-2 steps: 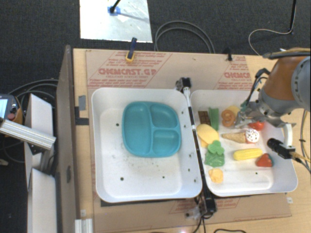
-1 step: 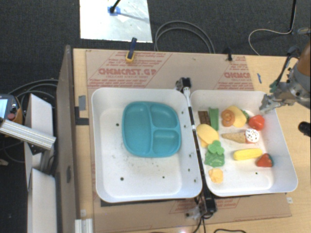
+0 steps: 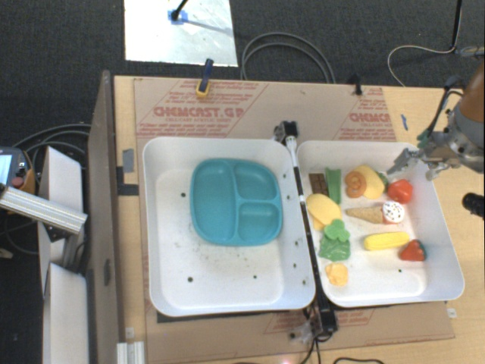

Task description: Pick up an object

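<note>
1. Left bin (image 3: 163,226) – shallow white plastic – holds one teal plastic divided plate (image 3: 235,202) with three compartments, nothing on it.
2. Right bin (image 3: 443,275), same kind, holds all the pickable toy food. My count: one brown bar (image 3: 317,183), one dark green strip (image 3: 333,183), one orange round slice (image 3: 355,182), two yellow lemon-ish lumps (image 3: 371,180) (image 3: 323,208), one green leafy piece (image 3: 335,240), one small orange piece (image 3: 336,274), one ice-cream cone (image 3: 373,214), one yellow corn cob (image 3: 386,240), one red tomato (image 3: 400,191), one red strawberry (image 3: 412,251).
3. Far right, the grey two-finger gripper (image 3: 418,161) hangs over the bin's upper right edge, just beside the tomato. Fingers look spread apart, nothing between them.
4. What could go wrong – the toys sit so close together that a finger could land on a neighbour and shove it, or the round tomato could squirt out as the fingers close. It's near the bin wall too, so a finger might clip the rim.
</note>
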Controlling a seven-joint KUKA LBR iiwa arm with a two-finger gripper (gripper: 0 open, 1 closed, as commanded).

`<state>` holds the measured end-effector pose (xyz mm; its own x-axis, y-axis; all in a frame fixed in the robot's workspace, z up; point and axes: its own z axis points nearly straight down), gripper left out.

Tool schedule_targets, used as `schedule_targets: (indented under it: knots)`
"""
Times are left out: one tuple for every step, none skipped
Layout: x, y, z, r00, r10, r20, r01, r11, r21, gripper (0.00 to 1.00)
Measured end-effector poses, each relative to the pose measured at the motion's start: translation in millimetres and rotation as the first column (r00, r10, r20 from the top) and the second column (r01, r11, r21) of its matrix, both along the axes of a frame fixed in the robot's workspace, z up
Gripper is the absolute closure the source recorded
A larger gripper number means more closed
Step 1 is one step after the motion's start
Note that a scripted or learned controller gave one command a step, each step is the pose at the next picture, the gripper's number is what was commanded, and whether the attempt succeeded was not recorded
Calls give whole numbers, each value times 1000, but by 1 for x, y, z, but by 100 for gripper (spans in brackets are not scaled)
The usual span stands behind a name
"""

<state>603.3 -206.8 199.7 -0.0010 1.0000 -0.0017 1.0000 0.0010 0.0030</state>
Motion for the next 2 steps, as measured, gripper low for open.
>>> schedule_targets:
  knots:
    - [52, 60, -52, 1000, 10, 0, -10, 1000, 3, 0]
    - [53, 65, -112, 1000, 5, 8, -5, 1000, -1, 0]
